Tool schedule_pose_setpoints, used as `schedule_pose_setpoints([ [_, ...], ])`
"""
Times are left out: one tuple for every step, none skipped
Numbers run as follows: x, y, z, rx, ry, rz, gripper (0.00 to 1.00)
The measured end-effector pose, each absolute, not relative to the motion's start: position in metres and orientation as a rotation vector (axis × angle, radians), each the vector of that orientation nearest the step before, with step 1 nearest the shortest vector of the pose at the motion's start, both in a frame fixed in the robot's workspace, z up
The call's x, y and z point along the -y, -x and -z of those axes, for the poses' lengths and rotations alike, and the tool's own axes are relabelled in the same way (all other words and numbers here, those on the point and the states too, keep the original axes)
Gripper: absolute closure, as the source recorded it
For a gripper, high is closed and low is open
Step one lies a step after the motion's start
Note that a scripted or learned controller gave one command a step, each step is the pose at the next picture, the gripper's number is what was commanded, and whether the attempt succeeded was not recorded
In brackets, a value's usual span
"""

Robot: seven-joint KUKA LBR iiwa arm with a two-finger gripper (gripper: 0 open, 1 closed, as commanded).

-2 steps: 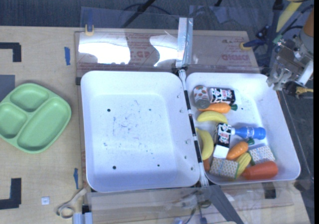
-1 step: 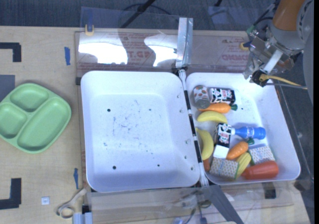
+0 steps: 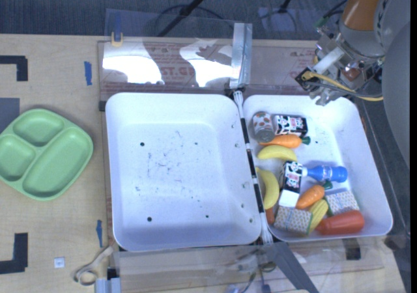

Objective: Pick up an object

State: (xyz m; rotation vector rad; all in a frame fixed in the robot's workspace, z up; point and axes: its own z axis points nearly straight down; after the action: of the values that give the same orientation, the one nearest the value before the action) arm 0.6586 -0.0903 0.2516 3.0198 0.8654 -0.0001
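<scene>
From my seat the biggest thing in play is the arm [image 3: 381, 18], hanging over the far right corner of the right bin [image 3: 365, 135]. Its gripper [image 3: 322, 80] sits above that bin's back rim, well apart from the pile, and I cannot tell from this slant what state the claw is in; nothing visible is in it.

The left bin [image 3: 176, 168] lies bare beside it, so the pick must come from the right bin. There the candidates crowd the left and near side: a banana [image 3: 269, 187] along the left wall, a second banana [image 3: 277, 152] just below a small tin can [image 3: 263, 126] and a cow-print carton [image 3: 290, 124], a blue bottle [image 3: 327, 173], a carrot [image 3: 309, 196] leaning on another cow-print carton [image 3: 292, 178], a red pepper-like piece [image 3: 339, 222] and a sponge [image 3: 292, 219] at the near edge.

I would go for the blue bottle or the upper carton: each has open floor on one side, so the descent should be straight down with the claw set across the narrow width. The near heap is touching all over; a grab there risks nudging neighbours or closing on two things.

Off to the left, a green divided plate [image 3: 44, 153] on the bench is no obstacle.
</scene>
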Motion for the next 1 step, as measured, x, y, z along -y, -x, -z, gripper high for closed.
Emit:
schedule_pose_setpoints([
  [0.1161, -0.6497, -0.2963, -0.388, -3.117, 0.000, 1.00],
])
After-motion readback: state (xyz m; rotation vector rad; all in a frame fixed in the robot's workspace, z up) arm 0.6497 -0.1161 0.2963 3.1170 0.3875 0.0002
